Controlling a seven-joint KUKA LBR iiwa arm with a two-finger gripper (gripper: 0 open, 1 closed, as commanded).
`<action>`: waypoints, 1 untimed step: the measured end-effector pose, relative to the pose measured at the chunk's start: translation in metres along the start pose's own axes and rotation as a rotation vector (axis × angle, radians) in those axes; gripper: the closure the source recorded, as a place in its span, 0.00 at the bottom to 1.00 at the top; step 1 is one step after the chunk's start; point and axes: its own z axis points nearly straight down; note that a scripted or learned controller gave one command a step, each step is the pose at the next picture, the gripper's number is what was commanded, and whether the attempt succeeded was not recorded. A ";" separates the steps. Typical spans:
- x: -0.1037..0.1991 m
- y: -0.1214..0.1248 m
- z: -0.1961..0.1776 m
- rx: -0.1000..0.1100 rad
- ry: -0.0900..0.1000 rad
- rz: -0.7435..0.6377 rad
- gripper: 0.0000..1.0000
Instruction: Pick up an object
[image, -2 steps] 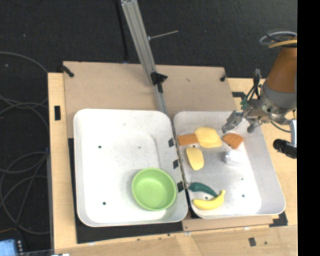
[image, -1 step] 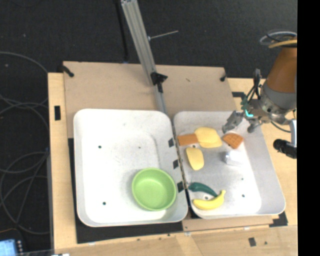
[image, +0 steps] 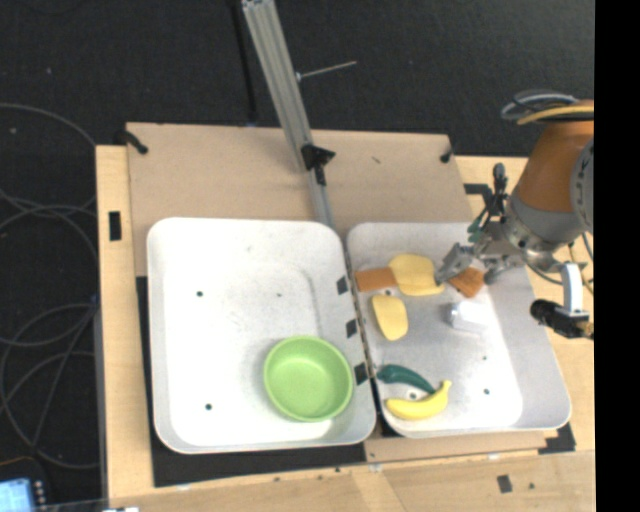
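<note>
My gripper (image: 468, 270) hangs over the upper middle of the right bin (image: 530, 390), open, with its fingers spread. A small orange-brown block (image: 468, 285) lies right at the fingertips, low between them; the view does not show it clamped. Just left of the gripper are a pale yellow lump (image: 415, 275) and an orange-brown slab (image: 372, 279). A yellow oval piece (image: 390, 318) sits below those. A small white-grey object (image: 465, 317) rests under the gripper. A banana (image: 418, 403) and a dark green item (image: 405, 376) lie at the bin's front left.
The left bin (image: 210, 300) holds a green bowl (image: 308, 377) at its front right. A slanted metal pole (image: 290, 110) rises behind the bins. The arm's orange band (image: 555, 175) is at the right edge.
</note>
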 end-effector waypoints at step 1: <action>-0.004 0.002 0.047 -0.012 -0.006 0.001 0.00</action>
